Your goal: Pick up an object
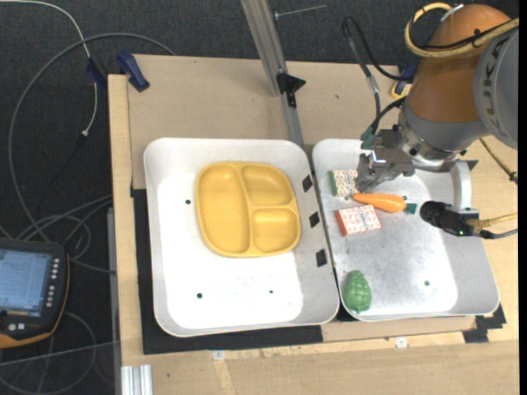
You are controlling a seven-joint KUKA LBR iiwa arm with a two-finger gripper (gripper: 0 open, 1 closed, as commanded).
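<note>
In the right bin (436,282) lie an orange carrot (380,202), a small pink-and-white box (359,220), a green-and-white packet (342,181) and a green bumpy vegetable (357,291). My gripper (372,174) hangs low over the bin's far left part, just above the carrot and beside the green-and-white packet. The arm's orange band and grey wrist cover the gripper from above. Nothing shows between the fingers.
The left bin (173,245) holds a yellow divided plate (249,207). A metal pole (268,39) rises at the back between the bins. A black camera unit (445,216) sits at the right of the carrot. Cables trail on the dark floor at left.
</note>
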